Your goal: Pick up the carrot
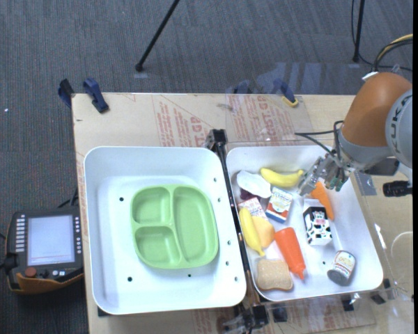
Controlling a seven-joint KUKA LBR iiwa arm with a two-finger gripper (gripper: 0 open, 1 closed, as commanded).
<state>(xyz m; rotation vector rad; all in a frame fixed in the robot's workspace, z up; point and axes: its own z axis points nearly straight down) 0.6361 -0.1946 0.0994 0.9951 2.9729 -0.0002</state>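
Orange and tapered, the carrot (290, 251) lay at the near end of the right bin (368, 236), its long axis running from about five o'clock up to eleven. At roughly one o'clock from it hung the gripper (325, 176), near a smaller orange piece (323, 199); whether it was spread or closed I could not tell.

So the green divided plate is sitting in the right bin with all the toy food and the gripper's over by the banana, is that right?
Not quite. The camera view shows the green divided plate alone in the left bin. The toy food, including the banana, lies in the right bin, and the gripper is there beside the banana.
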